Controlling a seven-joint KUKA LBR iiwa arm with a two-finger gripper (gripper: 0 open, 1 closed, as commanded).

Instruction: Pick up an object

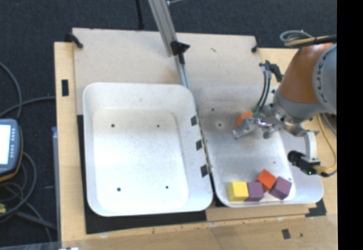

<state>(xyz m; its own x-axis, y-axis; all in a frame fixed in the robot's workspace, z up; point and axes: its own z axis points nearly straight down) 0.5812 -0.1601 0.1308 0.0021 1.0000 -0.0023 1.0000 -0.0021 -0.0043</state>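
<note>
My gripper [252, 127] hangs over the upper middle of the right bin [227, 101], at the end of the grey arm with the orange band that comes in from the right. A small orange object [245, 117] shows right at the gripper's upper left side, partly hidden by it; I cannot tell whether it is gripped or only beside the gripper. Along the right bin's front edge lie a yellow block [238, 190], a purple block [255, 191], an orange block [266, 178] and a second purple block [281, 187], packed close together.
The left bin [91, 130] sits beside the right one, with a shared divider wall [199, 147] between them. A slanted metal post [161, 11] rises from behind the bins. Cables [309, 164] hang by the right bin's right rim.
</note>
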